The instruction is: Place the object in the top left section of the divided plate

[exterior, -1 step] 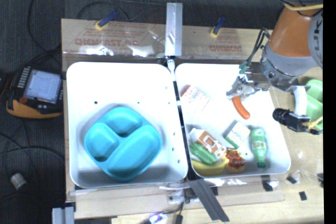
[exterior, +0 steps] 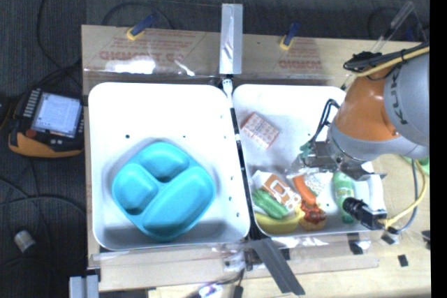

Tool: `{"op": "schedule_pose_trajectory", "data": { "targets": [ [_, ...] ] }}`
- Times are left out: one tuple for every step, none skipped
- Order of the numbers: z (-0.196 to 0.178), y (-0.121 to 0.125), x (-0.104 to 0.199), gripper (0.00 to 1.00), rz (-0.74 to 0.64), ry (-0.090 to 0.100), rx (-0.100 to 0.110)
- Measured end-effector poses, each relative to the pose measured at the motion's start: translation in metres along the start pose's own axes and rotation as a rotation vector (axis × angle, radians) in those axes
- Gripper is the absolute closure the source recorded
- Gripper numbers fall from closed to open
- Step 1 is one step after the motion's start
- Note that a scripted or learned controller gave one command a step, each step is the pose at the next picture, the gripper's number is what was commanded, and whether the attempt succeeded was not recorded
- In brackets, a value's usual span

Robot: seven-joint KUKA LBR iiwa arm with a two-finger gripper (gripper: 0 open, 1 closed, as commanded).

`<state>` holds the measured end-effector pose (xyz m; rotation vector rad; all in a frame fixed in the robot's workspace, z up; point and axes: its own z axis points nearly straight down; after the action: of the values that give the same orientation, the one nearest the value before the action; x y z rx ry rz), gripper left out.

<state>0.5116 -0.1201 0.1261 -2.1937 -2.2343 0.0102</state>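
A blue divided plate is seen lying in the left bin, slightly turned, with three sections moulded into it; all three sections are seen bare, and the plate sits toward the near side of that bin, with white floor left open behind it and to its left. To the right of the plate, across the dividing wall between the bins, the right bin is found crowded along its near edge: a yellow banana is curved against the front wall, a green vegetable piece is lying on top of it, a small orange-and-white packet is resting just above that, and an orange carrot-like piece with a dark red item beside it is wedged further right. A green bottle-shaped toy is seen farther right again, close to the bin's far side wall. A small pink checked box lies alone, up and right of the plate, with clear floor around it. The gripper is lowered over the cluttered pile, right of the plate, beneath the orange band of the arm; whether the claw is parted or clenched cannot be told, since it is masked by the wrist. Nothing from the pile is seen lifted clear of the bin floor.
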Motion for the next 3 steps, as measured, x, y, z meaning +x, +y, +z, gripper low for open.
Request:
{"op": "schedule_pose_trajectory", "data": {
  "targets": [
    [0.037,0.016,0.018,1.0,0.131,0.0,-0.015],
    [-0.053,-0.024,0.108,1.0,0.453,-0.005,0.0],
    [-0.052,-0.018,0.196,1.0,0.491,-0.007,0.0]
  ]
}}
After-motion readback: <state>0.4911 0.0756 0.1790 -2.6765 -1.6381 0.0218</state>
